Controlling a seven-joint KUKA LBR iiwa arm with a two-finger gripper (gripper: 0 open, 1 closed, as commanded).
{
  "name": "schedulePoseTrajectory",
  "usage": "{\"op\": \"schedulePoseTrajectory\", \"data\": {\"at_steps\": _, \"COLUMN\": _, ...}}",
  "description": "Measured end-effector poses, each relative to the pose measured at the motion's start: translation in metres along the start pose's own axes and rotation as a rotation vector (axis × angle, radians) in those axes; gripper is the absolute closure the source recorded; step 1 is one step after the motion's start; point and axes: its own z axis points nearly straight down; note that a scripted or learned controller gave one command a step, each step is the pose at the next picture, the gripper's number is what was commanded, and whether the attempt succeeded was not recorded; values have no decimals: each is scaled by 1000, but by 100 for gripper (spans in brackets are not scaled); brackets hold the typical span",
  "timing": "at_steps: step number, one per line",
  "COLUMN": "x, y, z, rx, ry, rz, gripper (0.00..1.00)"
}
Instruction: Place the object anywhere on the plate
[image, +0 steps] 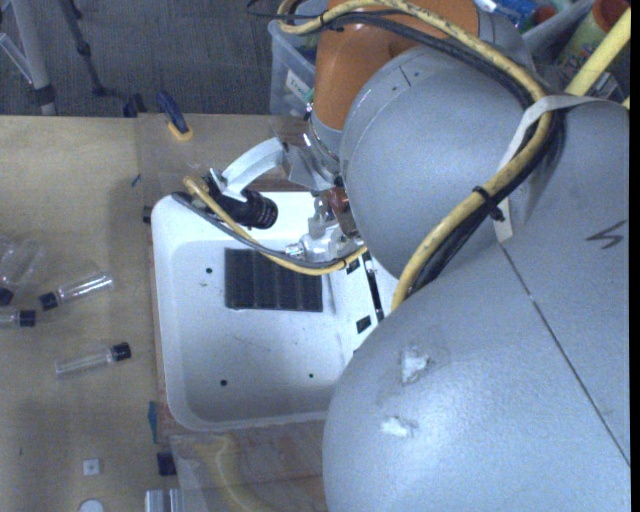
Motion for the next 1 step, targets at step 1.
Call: {"op": "schedulePoseTrajectory", "data": {"at_steps": 1, "x": 16, "y": -18, "z": 114, "rx": 0, "ry": -2, "rz": 64, "gripper": 100}}
